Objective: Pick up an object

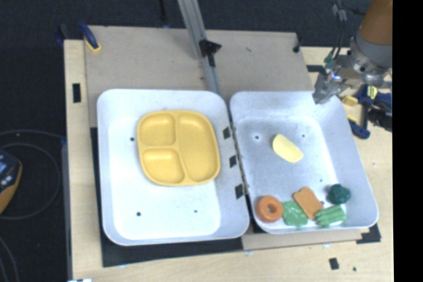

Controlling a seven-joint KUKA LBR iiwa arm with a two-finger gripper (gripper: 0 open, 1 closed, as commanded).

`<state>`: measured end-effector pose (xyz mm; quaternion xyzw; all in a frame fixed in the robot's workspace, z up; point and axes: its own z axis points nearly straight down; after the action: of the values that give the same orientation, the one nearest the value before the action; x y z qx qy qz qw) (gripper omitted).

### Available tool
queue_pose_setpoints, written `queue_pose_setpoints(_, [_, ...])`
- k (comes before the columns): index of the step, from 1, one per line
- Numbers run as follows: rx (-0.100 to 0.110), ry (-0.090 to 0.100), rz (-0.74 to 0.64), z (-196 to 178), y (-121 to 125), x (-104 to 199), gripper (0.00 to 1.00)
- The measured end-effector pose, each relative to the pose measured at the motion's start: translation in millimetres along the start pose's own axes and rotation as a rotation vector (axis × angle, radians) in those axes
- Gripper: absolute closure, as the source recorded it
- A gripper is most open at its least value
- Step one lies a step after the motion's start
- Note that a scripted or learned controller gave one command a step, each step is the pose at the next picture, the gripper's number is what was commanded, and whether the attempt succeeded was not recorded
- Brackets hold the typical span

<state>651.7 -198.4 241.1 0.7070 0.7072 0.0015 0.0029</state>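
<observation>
The right bin (264,112) holds a pale yellow oblong piece (287,148) near its middle. Along its front edge lie an orange ring (269,208), a light green piece (294,214), an orange-brown block (307,201), a green long piece (330,214) and a dark green lump (339,193). My gripper (325,89) hangs over the far right corner of that bin, well behind the yellow piece. Nothing shows between its fingers.
The left bin (119,208) carries a yellow divided plate (178,146). A slanted metal pole (188,3) rises behind the bins. Blue clamps (90,36) sit at the bench's back left and right edges. Cables run at the far left.
</observation>
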Motion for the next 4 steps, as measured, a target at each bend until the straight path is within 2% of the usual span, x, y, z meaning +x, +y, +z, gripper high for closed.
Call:
queue_pose_setpoints(1, [-0.002, -0.001, -0.002, -49.0, 1.5, -1.9, 1.00])
queue_pose_setpoints(2, [0.005, 0.001, -0.004, -43.2, -9.6, 41.7, 1.00])
queue_pose_setpoints(4, [0.006, 0.002, -0.006, -44.2, -57.2, 142.3, 1.00])
